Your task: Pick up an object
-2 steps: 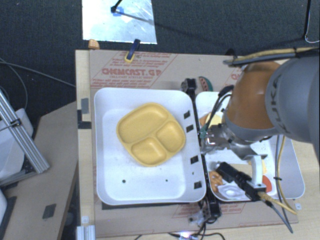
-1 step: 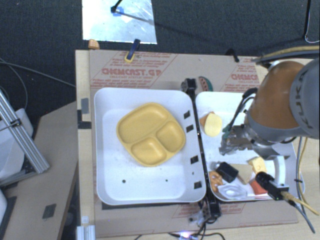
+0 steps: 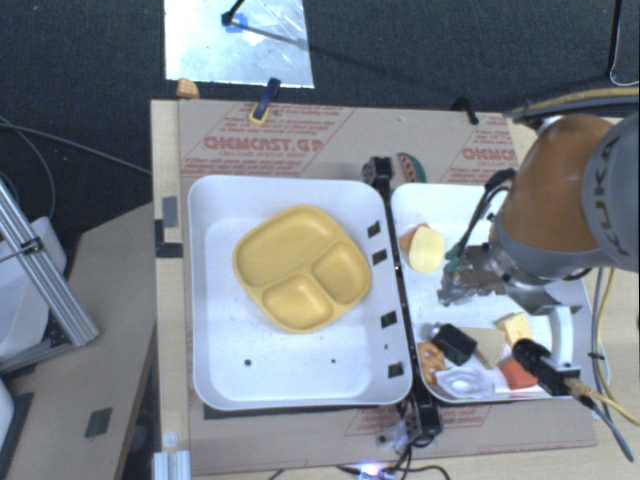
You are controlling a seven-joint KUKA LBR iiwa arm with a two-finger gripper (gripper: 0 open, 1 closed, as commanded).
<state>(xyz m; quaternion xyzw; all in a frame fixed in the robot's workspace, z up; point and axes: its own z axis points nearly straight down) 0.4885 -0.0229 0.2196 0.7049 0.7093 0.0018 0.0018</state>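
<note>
My gripper (image 3: pixel 452 290) reaches down into the right bin (image 3: pixel 440 200) from the right, under the orange and grey wrist. Its tip hangs just right of a pale yellow and orange piece (image 3: pixel 423 248) near the bin's left wall. Below it lie a black block (image 3: pixel 456 343), a yellow wedge (image 3: pixel 516 327), a red piece (image 3: pixel 514 373), an orange pretzel-like piece (image 3: pixel 432 360) and a clear round item (image 3: pixel 462 382). The arm's bulk covers the bin's right half.
The left bin (image 3: pixel 210 368) holds a yellow three-compartment plate (image 3: pixel 301 267). A black divider (image 3: pixel 392 268) with clips runs between the bins. Behind the bench, a shiny sheet (image 3: pixel 238 28) lies on the dark floor. A metal frame (image 3: pixel 40 278) stands at the left.
</note>
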